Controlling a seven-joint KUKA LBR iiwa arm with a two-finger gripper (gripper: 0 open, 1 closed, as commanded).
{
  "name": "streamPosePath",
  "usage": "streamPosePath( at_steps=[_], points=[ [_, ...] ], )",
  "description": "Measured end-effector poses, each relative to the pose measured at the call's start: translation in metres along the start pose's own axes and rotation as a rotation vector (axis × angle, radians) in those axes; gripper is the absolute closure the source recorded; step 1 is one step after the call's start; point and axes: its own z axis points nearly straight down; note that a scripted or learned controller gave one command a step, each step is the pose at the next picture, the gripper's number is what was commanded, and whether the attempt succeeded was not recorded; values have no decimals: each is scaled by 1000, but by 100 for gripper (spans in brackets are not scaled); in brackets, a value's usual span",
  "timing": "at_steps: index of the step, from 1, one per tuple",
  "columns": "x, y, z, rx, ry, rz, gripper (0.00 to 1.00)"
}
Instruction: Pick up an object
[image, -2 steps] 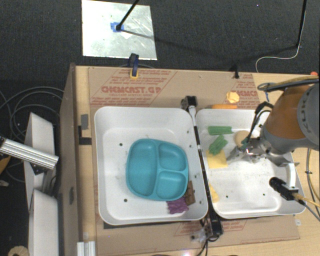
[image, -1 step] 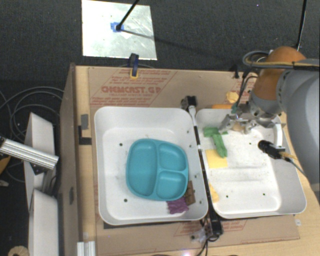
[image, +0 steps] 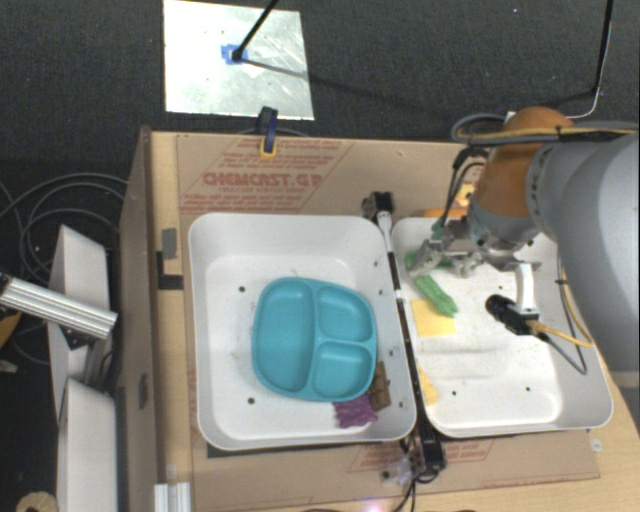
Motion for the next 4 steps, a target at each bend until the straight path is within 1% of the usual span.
streamPosePath(
  at_steps=[1,2,3,4],
  points=[
    [1,-33,0,2,-2,7,0],
    [-27,-132,1,9,-2,13,0],
    [-46,-116,0,-2,-4,8,0],
    [-38,-147,1,3,-1,8,0]
  ],
)
